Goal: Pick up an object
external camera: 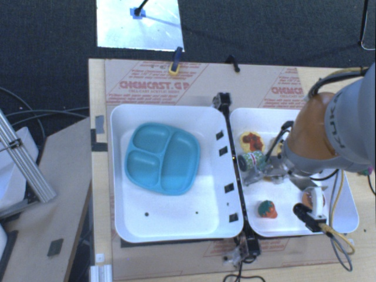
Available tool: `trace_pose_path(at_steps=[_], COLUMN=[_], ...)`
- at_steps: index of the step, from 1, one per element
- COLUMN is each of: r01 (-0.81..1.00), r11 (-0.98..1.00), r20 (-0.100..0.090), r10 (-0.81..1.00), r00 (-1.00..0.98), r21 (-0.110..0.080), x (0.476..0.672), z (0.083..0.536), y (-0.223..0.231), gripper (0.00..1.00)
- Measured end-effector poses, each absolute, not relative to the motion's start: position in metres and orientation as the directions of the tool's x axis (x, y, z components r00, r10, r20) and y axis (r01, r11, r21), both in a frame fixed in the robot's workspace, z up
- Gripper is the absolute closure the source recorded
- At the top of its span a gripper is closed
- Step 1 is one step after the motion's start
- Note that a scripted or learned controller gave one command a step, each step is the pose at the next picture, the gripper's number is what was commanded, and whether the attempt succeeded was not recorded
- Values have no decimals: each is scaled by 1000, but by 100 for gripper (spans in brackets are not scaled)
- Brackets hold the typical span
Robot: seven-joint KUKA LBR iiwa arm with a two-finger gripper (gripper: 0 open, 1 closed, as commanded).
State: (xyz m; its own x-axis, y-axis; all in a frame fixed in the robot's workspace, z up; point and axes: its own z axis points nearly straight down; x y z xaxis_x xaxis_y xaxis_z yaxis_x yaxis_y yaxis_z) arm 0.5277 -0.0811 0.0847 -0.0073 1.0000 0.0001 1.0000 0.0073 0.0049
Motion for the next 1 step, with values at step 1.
trace_pose_path(at_steps=[1], r01=[1000], r11=[-5], r20=[-6], r10=[1000], r00=[5], r21=[5], x=[547], z=[85], y=[-178], gripper=[0])
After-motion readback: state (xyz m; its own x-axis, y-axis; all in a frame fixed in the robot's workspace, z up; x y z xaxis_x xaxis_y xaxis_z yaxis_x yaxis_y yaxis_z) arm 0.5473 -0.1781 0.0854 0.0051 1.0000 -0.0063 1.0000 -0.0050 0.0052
